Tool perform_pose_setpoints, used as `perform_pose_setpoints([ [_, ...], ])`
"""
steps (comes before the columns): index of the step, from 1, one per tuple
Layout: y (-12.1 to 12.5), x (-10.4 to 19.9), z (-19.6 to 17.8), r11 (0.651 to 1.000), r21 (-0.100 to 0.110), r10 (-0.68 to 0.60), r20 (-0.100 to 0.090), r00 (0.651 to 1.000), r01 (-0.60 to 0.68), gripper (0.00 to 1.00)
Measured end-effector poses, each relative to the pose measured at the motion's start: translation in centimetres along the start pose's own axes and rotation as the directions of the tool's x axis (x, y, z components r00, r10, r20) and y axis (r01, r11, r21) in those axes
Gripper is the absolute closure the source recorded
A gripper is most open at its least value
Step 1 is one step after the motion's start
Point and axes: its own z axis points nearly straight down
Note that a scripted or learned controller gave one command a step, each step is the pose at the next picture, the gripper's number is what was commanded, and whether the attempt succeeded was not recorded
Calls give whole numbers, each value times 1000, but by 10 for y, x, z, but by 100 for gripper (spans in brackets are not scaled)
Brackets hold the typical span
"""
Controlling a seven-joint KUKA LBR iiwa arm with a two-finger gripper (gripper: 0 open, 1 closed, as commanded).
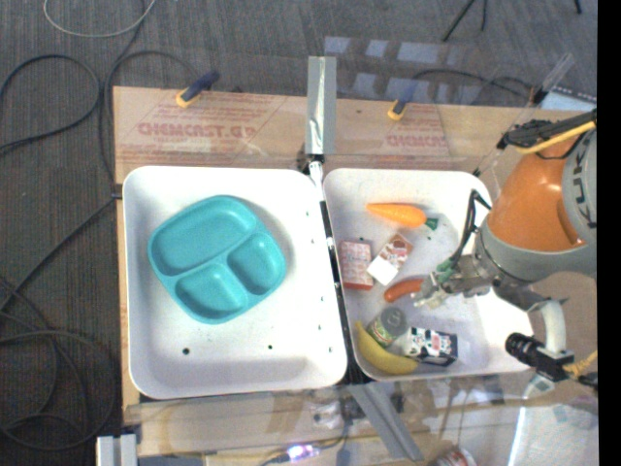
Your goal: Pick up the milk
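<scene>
- Claw hangs over the right bin; can't tell its state.
- Milk lies flat near the front, beside the banana.
- Probably light, stiff-ish carton, so pinch across the narrow sides.

At the right of the frame, the arm is cut off by the edge. Its hand is too small and cluttered to read. The banana lies partly under a can.
</scene>
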Motion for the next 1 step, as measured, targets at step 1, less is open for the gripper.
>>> perform_pose_setpoints([
  [1,-1,-11,-54,709,-2,-705,4,709,705,100],
])
